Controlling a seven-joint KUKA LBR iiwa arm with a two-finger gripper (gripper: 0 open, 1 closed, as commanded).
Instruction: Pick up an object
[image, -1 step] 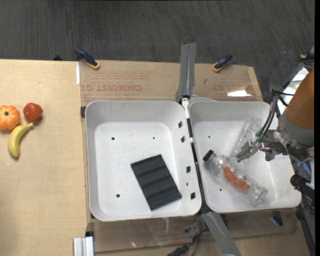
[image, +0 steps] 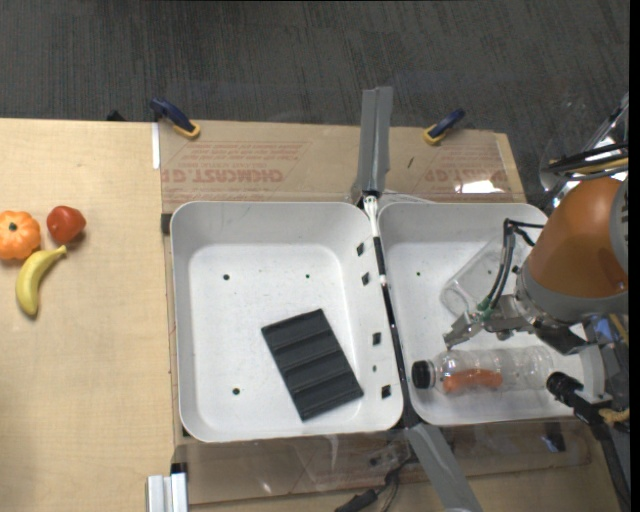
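Note:
A clear plastic bottle (image: 490, 372) with a black cap and something orange inside lies on its side along the front of the right bin (image: 420, 240). A clear plastic cup (image: 472, 283) lies tipped behind it. My gripper (image: 470, 326) hangs low in the right bin, between the cup and the bottle and just above the bottle's neck end. The grey arm with its orange band (image: 585, 240) comes in from the right over it. A black ribbed rectangular block (image: 311, 362) lies flat and askew in the left bin (image: 200, 250).
A central divider (image: 378, 270) separates the two bins. On the wooden table to the left lie an orange (image: 16, 236), a red apple (image: 65, 224) and a banana (image: 33, 280). Two clamps (image: 175, 117) hold cardboard behind the bins.

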